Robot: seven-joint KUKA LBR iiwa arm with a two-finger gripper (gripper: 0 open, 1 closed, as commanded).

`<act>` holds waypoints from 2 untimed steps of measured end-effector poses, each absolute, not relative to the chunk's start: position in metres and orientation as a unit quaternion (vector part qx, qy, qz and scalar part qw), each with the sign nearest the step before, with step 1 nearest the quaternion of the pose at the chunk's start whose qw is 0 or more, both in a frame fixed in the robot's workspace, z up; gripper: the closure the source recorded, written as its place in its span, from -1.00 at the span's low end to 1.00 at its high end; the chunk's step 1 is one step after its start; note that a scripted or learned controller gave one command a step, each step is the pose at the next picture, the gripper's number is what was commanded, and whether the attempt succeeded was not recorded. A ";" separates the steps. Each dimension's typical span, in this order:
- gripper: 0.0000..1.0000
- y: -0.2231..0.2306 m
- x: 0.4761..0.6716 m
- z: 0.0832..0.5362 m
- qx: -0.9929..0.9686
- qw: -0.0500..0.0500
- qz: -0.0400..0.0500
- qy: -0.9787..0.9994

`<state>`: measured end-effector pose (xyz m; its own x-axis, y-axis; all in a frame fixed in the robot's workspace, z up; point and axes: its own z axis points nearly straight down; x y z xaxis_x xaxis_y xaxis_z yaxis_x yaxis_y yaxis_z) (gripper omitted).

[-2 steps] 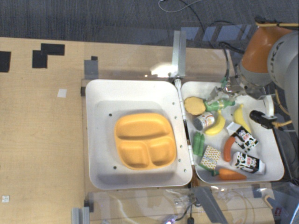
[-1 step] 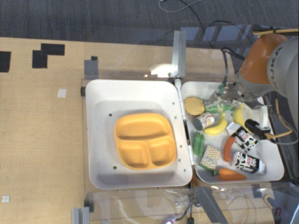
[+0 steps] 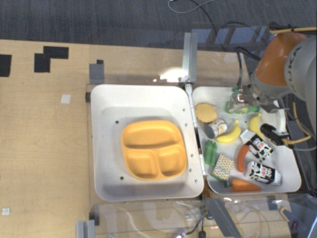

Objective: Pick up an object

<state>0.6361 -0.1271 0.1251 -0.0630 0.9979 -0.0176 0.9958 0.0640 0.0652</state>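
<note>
Two shallow white bins sit side by side on the pale worktop (image 3: pixel 44 148). The left bin (image 3: pixel 106 133) holds a yellow divided tray (image 3: pixel 153 149), lying flat near the middle, its three compartments facing up.

The right bin (image 3: pixel 292 175) is crowded. Near its far left corner lies a round tan cookie-like disc (image 3: pixel 206 112). Just in front of that, a small can (image 3: pixel 216 128) lies on its side, touching a yellow banana (image 3: pixel 230 134). A second yellow piece (image 3: pixel 254 123) rests farther right. Along the left wall is a green vegetable (image 3: pixel 211 152), and beside it a small patterned packet (image 3: pixel 223 167). An orange sausage-shaped piece (image 3: pixel 241 157) lies slanted in the middle, and a carrot (image 3: pixel 244 185) lies against the near wall. Two black-and-white cow-patterned cartons lie toward the right: one (image 3: pixel 259 147) tilted, the other (image 3: pixel 262 172) nearer the front.

The grey arm with its orange band (image 3: pixel 275 63) comes in from the right, and the end effector (image 3: pixel 241 99) hangs low over the far part of the right bin, above a green, see-through item (image 3: pixel 234 106). From here I cannot make out the end effector's grip, whether it is spread or closed, or whether it has hold of anything.
</note>
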 end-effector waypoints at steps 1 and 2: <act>-1.00 -0.127 0.636 0.125 0.684 0.028 0.018 0.729; -1.00 -0.168 0.672 0.090 0.715 0.005 0.003 0.699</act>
